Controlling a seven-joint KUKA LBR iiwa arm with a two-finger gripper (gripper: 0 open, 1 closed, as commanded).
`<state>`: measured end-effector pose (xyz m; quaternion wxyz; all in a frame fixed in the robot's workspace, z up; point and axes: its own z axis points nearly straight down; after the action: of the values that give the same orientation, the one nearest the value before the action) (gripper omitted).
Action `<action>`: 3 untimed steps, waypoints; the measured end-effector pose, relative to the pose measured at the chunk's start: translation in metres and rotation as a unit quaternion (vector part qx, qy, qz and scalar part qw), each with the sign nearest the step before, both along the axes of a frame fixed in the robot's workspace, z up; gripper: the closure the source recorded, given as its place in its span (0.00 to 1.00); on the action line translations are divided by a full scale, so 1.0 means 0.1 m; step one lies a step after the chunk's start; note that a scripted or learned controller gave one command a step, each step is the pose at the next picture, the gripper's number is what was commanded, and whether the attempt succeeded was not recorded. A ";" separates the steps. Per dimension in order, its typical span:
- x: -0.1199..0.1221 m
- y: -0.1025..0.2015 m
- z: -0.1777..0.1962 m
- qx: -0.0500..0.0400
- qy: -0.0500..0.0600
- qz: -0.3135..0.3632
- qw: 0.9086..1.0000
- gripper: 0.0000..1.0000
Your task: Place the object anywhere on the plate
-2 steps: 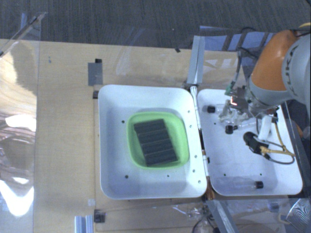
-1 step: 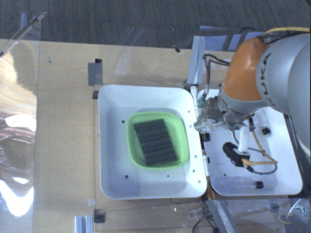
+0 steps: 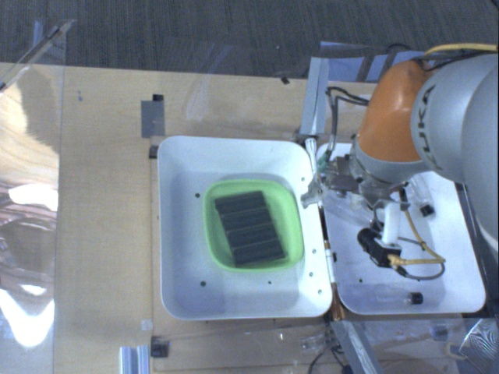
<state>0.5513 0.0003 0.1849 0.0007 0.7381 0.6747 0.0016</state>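
A green square plate (image 3: 253, 223) sits in the middle of the left white bin (image 3: 179, 232). A dark grey ridged block (image 3: 249, 227) lies flat on the plate, turned slightly off square and covering most of its floor. My gripper (image 3: 321, 187) hangs below the orange-banded wrist (image 3: 394, 123), over the seam between the two bins and just right of the plate's upper right corner. It stands apart from the block, with nothing visibly in it.
The right white bin (image 3: 444, 279) lies under the arm. A small black piece (image 3: 415, 297) rests near its front edge and another (image 3: 426, 209) further back. The wooden bench (image 3: 86, 209) stretches to the left of the bins.
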 end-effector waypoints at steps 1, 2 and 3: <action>0.02 0.01 0.11 0.001 -0.003 0.001 1.000 1.00; 0.02 0.01 0.11 0.001 -0.003 0.001 1.000 0.00; 0.05 -0.70 0.00 -0.001 -0.001 -0.010 1.000 0.00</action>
<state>0.5566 -0.0698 0.1851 0.0022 0.7448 0.6673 0.0018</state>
